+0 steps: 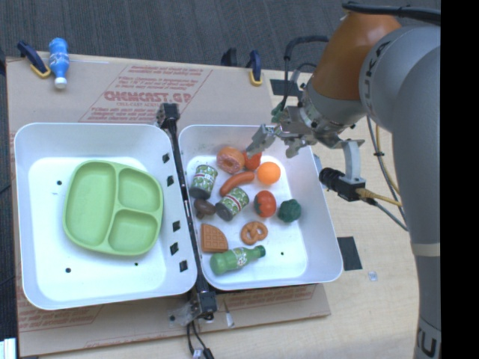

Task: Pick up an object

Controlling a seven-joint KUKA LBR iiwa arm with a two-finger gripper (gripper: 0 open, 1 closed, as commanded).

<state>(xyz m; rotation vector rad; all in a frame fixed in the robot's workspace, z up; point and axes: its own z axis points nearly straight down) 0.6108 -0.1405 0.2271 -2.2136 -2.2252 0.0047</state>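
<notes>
The right bin (318, 230) holds a heap of toy food. An orange ball (269, 173), a small red piece (253, 161) and a pinkish-orange round item (230, 158) lie at its far end. My gripper (274, 147) hangs just above that far end, over the red piece and the orange ball. Its fingers are spread open and nothing sits between them. Nearer the middle lie a red sausage (238, 180), two small cans (203, 178) (234, 202), a red tomato (265, 203) and a dark green broccoli (289, 210).
A pretzel (254, 232), a waffle piece (213, 238), a green bottle (236, 259) and a brown lump (203, 208) fill the right bin's near half. The left bin (30, 275) holds a green divided plate (114, 207). A blue bottle (58, 60) lies on the bench's far left.
</notes>
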